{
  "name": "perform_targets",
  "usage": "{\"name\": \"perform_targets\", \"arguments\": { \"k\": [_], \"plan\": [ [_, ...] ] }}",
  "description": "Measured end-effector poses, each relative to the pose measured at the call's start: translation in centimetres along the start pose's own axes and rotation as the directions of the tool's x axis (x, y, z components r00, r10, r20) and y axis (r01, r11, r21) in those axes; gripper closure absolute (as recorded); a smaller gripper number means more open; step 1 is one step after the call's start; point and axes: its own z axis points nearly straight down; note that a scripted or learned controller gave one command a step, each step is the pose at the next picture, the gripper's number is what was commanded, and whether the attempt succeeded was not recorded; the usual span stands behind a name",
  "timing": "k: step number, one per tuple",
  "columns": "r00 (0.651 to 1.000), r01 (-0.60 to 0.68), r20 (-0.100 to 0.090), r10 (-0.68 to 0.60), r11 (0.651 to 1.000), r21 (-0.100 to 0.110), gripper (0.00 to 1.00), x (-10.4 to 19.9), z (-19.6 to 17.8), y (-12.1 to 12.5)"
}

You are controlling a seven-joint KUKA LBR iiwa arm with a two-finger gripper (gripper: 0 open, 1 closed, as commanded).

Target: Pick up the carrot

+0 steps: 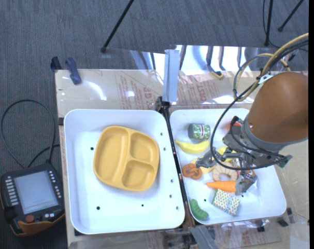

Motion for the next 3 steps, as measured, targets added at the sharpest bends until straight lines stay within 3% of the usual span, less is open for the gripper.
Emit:
{"name": "perform_targets", "arguments": {
  "k": [1,2,3],
  "plan": [
    [0.993,0.116,-0.004,-0.116,0.993,-0.009,0.00,2.9,9.0,-0.2],
    [0.999,0.039,0.004,-0.039,0.999,0.003,0.00,6.3,13.5,-2.9],
    [0.999,0.046,0.003,-0.046,0.999,-0.003,1.00,6.1,12.7,-2.6]
  ]
}}
